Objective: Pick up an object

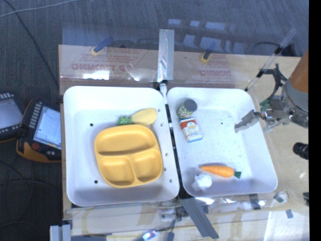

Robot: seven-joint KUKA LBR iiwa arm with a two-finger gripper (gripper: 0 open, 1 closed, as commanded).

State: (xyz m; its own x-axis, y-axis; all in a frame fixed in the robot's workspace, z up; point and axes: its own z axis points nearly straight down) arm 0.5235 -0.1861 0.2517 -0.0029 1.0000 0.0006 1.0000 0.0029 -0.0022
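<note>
The right bin [261,149] holds a small jar with a red label [189,124] lying at its upper left. An orange toy carrot [218,171] lies near the bin's front, with a white lump [203,181] just left of and below it. My gripper [249,120] hangs over the right bin's right side, well right of the jar and above the carrot, touching neither. Nothing is visibly held in it. The left bin [75,134] holds a yellow divided plate [129,153], with a pale yellow piece [144,116] and a green bit [124,120] at its far edge.
A taped ridge [170,134] divides the two bins. The arm's wrist and cables [281,99] stand over the right bin's right rim. A handheld pendant [40,132] lies on the floor to the left. Clear plastic sheeting [130,64] covers the bench behind the bins.
</note>
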